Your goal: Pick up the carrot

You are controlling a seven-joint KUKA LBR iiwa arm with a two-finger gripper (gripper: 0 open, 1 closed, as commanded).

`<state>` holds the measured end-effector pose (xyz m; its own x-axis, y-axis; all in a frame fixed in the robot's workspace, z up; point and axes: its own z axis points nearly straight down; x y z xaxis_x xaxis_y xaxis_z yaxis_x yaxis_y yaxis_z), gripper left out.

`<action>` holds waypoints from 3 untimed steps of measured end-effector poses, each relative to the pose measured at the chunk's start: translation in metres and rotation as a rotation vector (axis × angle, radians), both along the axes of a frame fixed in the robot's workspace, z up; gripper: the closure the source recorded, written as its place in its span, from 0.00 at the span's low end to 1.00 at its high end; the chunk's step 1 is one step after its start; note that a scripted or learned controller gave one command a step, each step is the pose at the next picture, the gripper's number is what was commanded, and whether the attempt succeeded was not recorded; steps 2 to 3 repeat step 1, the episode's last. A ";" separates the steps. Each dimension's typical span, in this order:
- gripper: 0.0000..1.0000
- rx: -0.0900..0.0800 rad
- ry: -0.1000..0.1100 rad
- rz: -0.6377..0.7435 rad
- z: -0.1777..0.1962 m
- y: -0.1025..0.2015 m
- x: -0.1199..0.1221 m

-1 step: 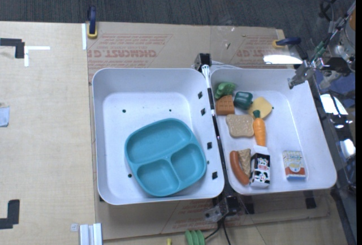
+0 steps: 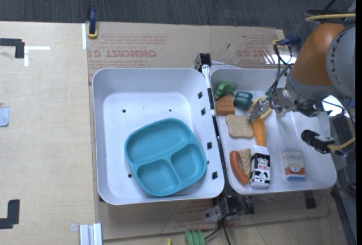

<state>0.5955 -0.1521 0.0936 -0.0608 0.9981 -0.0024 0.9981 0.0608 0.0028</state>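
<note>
The carrot [image 2: 259, 133] is a short orange stick lying lengthwise on the floor of the right bin [image 2: 317, 179], just right of a bread slice [image 2: 239, 126]. My gripper [image 2: 260, 112] reaches in from the right and hangs at the carrot's far end, touching it or just above it. The wrist hides the carrot's tip. The carrot still looks flat on the bin floor.
The right bin also holds a green broccoli piece [image 2: 225, 89], a teal can [image 2: 243, 99], an orange block [image 2: 224, 106], a sausage [image 2: 237, 167], a cow-print milk carton [image 2: 260, 170] and a small box [image 2: 293, 163]. A blue divided plate [image 2: 165, 157] lies in the left bin [image 2: 113, 102].
</note>
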 end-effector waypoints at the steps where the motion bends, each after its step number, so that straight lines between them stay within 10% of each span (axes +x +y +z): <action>1: 1.00 0.001 0.000 -0.002 0.010 0.000 0.001; 3: 1.00 0.001 0.000 -0.002 0.010 0.000 0.001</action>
